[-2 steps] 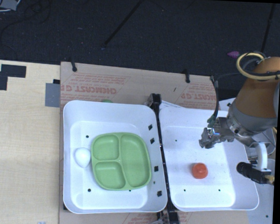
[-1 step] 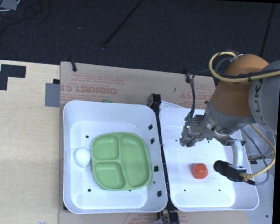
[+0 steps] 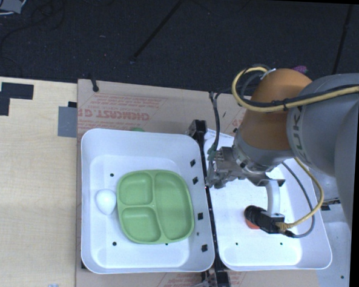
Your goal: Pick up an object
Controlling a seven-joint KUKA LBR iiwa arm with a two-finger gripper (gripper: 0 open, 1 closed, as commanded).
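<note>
The big grey arm [image 3: 326, 124] with its orange band [image 3: 279, 106] reaches in from the right and hangs over the right bin [image 3: 270, 251]. Yellow and black cables loop around it. Its gripper [image 3: 217, 175] is down near the wall where the two bins meet, and I cannot tell how it stands.

The two white bins sit side by side on a brown cardboard sheet [image 3: 145, 107]. The left bin [image 3: 106, 147] holds a green plate [image 3: 155, 206] with three parts. The plate lies flat near the middle of that bin.

A small white ball-like thing [image 3: 105, 201] lies just to the left of the plate, touching its edge.

In the right bin there is a small orange thing [image 3: 251, 221]. A black part of the arm sits right on top of it, so most of it is hidden.
</note>
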